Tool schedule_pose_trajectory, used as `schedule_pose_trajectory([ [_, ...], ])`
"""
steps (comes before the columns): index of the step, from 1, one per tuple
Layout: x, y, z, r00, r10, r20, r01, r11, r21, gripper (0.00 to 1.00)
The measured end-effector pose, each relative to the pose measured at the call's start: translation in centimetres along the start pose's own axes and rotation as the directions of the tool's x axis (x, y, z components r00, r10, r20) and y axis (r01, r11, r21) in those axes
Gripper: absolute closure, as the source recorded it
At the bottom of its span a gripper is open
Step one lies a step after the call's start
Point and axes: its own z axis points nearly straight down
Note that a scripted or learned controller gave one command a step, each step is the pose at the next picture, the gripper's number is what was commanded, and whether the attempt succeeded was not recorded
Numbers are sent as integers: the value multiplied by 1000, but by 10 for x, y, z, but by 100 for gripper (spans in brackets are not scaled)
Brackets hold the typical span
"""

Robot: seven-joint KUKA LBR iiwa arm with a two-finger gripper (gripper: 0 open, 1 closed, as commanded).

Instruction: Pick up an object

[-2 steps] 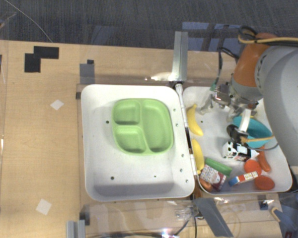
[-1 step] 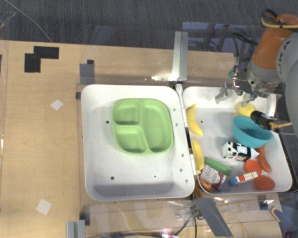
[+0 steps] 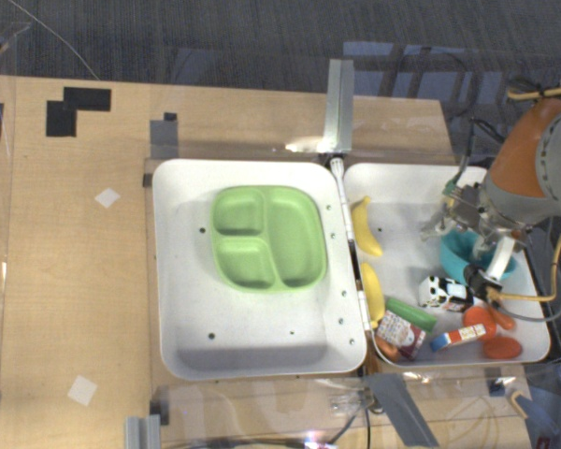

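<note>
My gripper point(image 3: 467, 221) hangs low over the right side of the right bin point(image 3: 402, 190), directly above a teal cup point(image 3: 458, 251) and partly hiding it. Just below the cup lies a black-and-white cow toy point(image 3: 442, 292). Two yellow bananas point(image 3: 365, 227) point(image 3: 373, 293) lie along the bin's left wall. At the front of the bin are a green stick point(image 3: 409, 311), a red packet point(image 3: 398, 335), a red and blue tube point(image 3: 460, 336) and orange pieces point(image 3: 501, 346).
The left bin point(image 3: 173, 279) holds a green divided plate point(image 3: 266, 237). A metal post point(image 3: 339, 106) stands behind the wall between the bins. The arm's orange band point(image 3: 528, 157) and cables crowd the right bin's right edge.
</note>
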Motion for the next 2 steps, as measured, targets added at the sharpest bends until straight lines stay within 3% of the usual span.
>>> schedule_pose_trajectory([
  [1,10,-58,0,998,63,1,-63,998,-2,0],
  [2,-13,-103,-2,977,214,-2,-214,977,-13,0],
])
